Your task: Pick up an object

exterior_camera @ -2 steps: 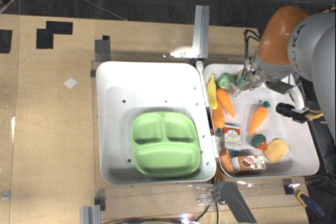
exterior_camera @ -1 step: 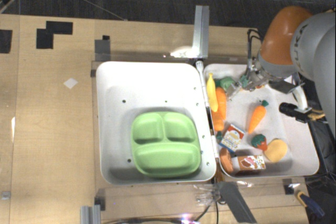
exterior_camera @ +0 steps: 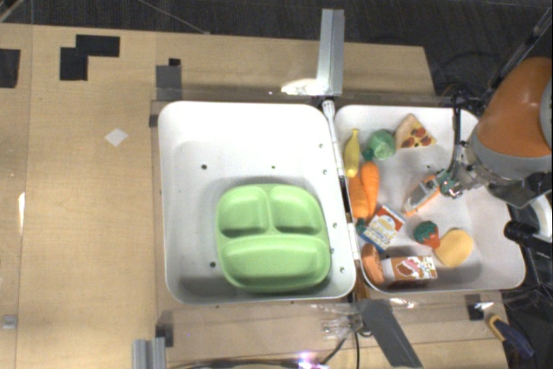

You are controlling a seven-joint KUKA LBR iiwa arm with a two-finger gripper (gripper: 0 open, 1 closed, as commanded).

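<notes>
Scene: grey arm with an orange band is reaching in from the right over the right bin (exterior_camera: 484,276), which is holding a heap of toy food; the left bin (exterior_camera: 186,186) is holding a green divided plate (exterior_camera: 272,236).
Gripper: gripper (exterior_camera: 448,183) is hanging low in the middle of the right bin, its tip just beside a small orange-and-white piece (exterior_camera: 423,196); whether it is touching that piece is too small to tell.
Fingers: their spread is not showing clearly at this size, so wide or narrow cannot be told, and nothing is plainly sitting between them.
Likely target: the orange-and-white piece is lying just left of the gripper, between the pizza slice (exterior_camera: 416,134) at the far side and the red and green fruit (exterior_camera: 424,231) nearer.
Handling: it is looking like light, stiff plastic, probably smooth and apt to slip; being thin and lying aslant, it is probably best taken across its narrow width.
Neighbours: carrot (exterior_camera: 366,188), banana (exterior_camera: 352,151) and green vegetable (exterior_camera: 382,143) are lying along the left wall; a yellow lemon-like piece (exterior_camera: 454,247) is resting near the right.
Easier grips: the rounded pieces are likely rolling away under a pinch; the flat cartons are lying low and offering little edge.
Writing: small carton (exterior_camera: 381,229) and juice box (exterior_camera: 407,270) are carrying printed labels, but no word or brand is coming out legibly.
</notes>
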